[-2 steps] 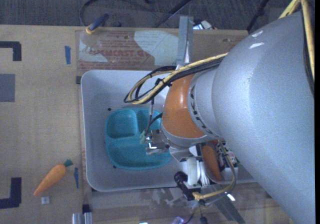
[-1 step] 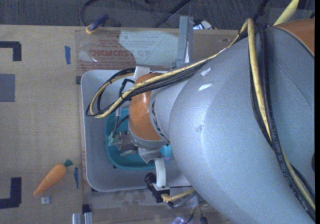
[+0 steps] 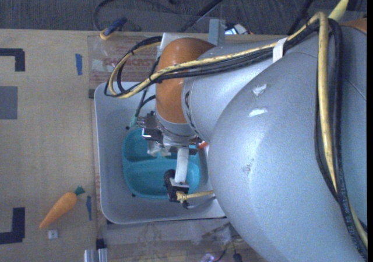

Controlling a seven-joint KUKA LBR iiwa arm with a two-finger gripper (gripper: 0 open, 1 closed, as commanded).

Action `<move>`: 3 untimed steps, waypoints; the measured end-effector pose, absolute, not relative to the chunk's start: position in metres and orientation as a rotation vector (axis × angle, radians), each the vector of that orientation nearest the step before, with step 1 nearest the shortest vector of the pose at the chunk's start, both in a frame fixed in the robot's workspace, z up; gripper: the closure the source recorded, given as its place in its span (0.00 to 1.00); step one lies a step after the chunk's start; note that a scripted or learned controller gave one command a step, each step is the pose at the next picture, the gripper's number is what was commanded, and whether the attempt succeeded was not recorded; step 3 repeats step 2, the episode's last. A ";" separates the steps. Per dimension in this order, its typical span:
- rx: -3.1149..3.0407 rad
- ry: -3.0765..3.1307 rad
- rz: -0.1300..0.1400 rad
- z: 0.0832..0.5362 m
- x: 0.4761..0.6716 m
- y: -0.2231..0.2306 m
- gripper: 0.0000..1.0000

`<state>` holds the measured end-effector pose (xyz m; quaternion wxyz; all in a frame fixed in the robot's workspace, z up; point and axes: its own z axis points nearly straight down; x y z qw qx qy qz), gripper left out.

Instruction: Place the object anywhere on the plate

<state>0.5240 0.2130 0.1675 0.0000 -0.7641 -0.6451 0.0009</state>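
The grey arm [image 3: 280,138] is reaching in from the right and covering most of the right half of the frame. Its orange band [image 3: 175,80] is showing at upper centre. A shallow white bin [image 3: 108,156] is sitting at centre left. A teal divided plate [image 3: 135,151] is lying flat inside it, in the bin's lower half, with a ridge splitting it into two compartments.

The gripper [image 3: 156,145] is hanging directly over the plate, close above its upper compartment. Whether it is open or closed cannot be told, as the wrist is hiding it from above. Nothing can be seen held in it.

A small orange-red bit [image 3: 202,145] is peeking out at the plate's right edge, just beside the arm. It is too hidden to name, so where the object is cannot be told for certain.

A toy carrot [image 3: 58,209] is lying on the wooden bench [image 3: 46,150] at lower left. It is outside the bin and well apart from the plate, with its green tip pointing up and to the right. A strip of blue tape [image 3: 78,63] is sticking to the bench at upper left, and a black tape corner [image 3: 14,59] is sitting further left.
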 end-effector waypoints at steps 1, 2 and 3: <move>-2.142 -2.305 -0.020 0.091 0.482 0.226 1.00; -2.154 -2.303 -0.017 0.092 0.485 0.221 0.00; -2.154 -2.303 -0.017 0.092 0.485 0.221 0.00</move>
